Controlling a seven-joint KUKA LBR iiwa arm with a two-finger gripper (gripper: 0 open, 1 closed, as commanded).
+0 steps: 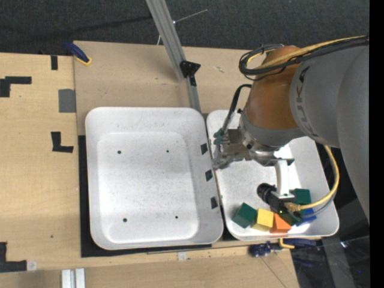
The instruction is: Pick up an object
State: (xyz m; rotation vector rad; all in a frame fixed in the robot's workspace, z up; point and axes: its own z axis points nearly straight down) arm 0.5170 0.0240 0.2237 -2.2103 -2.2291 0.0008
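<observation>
Down over the right-hand shallow white plastic bin [240, 188], the grey arm with its orange band reaches in from the right and covers much of that bin's far half. Its metal two-finger hand [225, 150] sits low at the bin's left rim, close to the narrow gap between the two bins. The wrist hides it from above, so I cannot tell whether the hand is apart or together, and nothing can be seen clamped in it.

The things to pick lie well apart from the hand, gathered in the near part of the same bin. A dark green block [245, 215] lies leftmost, tilted. A yellow block [263, 219] touches its right side, and an orange block [281, 222] sits just beside the yellow one. A second green block [301, 195] lies farther right and a little farther back.

The left-hand shallow white plastic bin [90, 125] sits alongside on the pale wooden counter [36, 179]. A slim aluminium pole [168, 29] slants down from the top edge to the far end of the gap between the bins.
</observation>
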